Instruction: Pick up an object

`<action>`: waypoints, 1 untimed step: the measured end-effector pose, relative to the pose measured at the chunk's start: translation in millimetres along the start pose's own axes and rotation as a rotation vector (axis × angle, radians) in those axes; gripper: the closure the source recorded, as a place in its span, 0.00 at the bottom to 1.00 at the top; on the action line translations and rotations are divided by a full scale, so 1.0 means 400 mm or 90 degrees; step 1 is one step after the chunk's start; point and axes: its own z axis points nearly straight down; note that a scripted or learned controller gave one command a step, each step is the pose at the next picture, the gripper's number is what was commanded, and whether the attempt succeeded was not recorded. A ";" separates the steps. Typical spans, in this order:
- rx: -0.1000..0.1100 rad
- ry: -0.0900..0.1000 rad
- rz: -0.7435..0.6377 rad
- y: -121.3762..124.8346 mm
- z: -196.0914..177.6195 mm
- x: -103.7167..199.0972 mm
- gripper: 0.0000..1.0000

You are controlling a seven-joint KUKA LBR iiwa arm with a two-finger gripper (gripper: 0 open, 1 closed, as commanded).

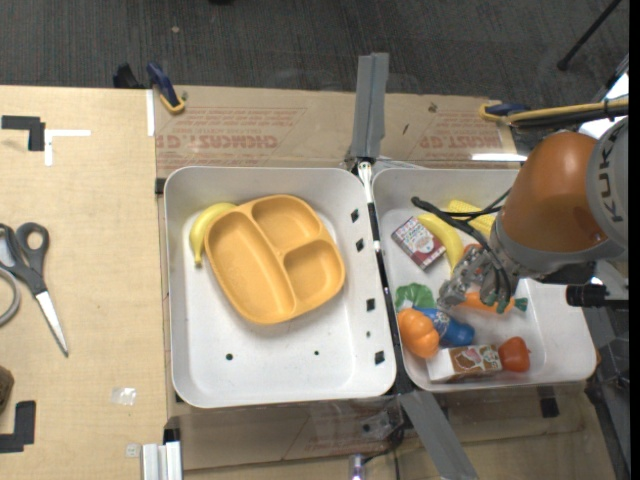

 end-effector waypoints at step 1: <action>0.002 0.017 -0.036 0.138 -0.209 0.042 1.00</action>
